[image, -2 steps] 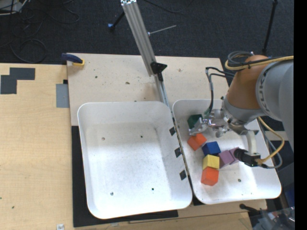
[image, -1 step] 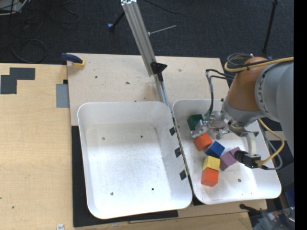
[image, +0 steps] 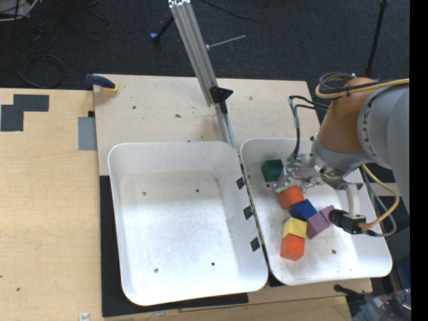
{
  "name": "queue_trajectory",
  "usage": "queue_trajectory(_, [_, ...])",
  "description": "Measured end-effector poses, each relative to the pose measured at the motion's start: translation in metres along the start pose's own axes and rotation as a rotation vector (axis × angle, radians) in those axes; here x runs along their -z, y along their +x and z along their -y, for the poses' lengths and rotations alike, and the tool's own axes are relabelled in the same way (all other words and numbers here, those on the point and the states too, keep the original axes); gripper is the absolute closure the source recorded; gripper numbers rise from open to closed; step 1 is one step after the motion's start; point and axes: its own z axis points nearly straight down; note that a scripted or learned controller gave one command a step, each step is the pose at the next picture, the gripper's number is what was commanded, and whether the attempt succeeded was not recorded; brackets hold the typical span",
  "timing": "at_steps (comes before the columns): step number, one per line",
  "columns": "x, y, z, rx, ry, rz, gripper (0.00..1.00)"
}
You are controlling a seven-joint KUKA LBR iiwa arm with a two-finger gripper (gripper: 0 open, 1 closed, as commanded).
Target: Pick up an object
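Arm (image: 361, 126) reaches over the right bin (image: 374, 263). Gripper (image: 292, 179) sits low near the bin's back left, just above an orange block (image: 291, 196), green block (image: 271, 170) beside it; can't tell its state. Blue (image: 303, 210), purple (image: 319, 221), yellow (image: 294, 228) and a second orange cube (image: 292, 247) cluster mid-bin toward the front.

Gripper (image: 289, 183) fingertips are blurred, so open vs shut can't be told. Orange block (image: 291, 196) just below fingers is partly covered by them. Arm (image: 374, 129) is cut off at right edge.
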Motion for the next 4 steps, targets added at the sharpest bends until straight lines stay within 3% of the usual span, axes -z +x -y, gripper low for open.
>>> queue_trajectory(3, [0.145, 0.004, -0.021, 0.011, -0.008, 0.002, 1.00])
queue_trajectory(4, [0.129, 0.060, -0.022, 0.013, 0.001, -0.001, 1.00])
